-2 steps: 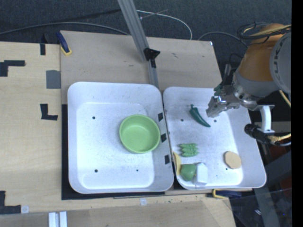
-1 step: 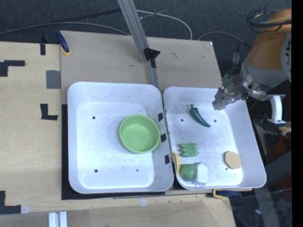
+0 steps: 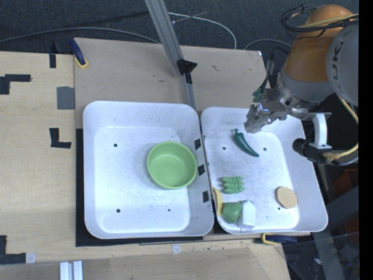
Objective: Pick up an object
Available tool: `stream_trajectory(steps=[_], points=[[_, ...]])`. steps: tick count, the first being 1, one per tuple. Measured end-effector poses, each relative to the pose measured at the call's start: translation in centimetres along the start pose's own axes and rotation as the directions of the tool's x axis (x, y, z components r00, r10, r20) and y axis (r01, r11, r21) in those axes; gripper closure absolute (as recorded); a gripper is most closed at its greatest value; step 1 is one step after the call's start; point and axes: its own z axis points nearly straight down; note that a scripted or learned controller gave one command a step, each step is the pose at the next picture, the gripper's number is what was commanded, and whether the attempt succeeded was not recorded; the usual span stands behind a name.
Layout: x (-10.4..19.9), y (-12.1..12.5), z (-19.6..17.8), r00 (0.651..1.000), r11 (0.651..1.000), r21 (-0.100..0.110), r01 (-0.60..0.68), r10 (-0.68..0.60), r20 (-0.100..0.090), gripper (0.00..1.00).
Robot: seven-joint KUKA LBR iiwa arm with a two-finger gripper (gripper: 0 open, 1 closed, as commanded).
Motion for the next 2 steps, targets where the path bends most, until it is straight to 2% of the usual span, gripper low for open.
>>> stream_trajectory(steps=[2], points=[[9.3,1.0,0.8,1.0,1.0,0.003,-0.001,0.001,0.001,1.0]])
